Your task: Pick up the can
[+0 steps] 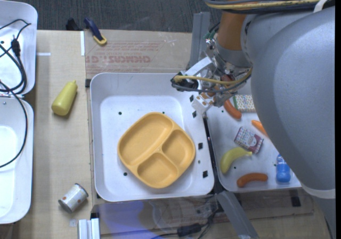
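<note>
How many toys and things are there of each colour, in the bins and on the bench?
Yellow: 3 - divided plate, banana, squeeze bottle
Orange-red: 3 - sausage, another sausage, a carrot-like piece
Blue: 1 - small bottle
Silver: 1 - can
Pink and white: 1 - packet
Total: 9

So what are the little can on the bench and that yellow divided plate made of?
The can looks like metal: a dull silvery wall with a paper-like label, lying on its side. The yellow divided plate looks like moulded plastic, matte and evenly coloured with soft rounded ridges.
</note>
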Controlling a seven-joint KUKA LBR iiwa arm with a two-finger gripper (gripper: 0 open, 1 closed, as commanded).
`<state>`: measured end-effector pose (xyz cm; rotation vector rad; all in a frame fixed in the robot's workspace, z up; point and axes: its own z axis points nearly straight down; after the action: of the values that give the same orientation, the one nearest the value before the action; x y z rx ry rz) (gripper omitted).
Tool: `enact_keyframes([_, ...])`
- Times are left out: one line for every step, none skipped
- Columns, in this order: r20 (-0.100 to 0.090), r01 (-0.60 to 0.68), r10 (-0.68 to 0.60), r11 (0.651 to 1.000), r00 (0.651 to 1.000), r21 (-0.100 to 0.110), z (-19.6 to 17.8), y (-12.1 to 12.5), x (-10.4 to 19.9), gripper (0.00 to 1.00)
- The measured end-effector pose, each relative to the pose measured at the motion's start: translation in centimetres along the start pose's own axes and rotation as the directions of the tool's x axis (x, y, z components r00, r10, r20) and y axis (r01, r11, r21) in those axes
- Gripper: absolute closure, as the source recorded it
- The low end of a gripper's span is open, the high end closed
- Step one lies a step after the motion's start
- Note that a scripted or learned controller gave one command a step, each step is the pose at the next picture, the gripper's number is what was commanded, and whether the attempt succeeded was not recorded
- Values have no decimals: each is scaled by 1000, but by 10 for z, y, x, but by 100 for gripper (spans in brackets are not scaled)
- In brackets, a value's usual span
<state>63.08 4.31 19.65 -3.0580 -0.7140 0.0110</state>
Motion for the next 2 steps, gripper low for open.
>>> enact_keyframes([-1, 383, -383, 924, 924, -4, -102, -57, 35, 100])
enact_keyframes([1, 372, -372, 928, 928, -2, -15, -121, 76, 100])
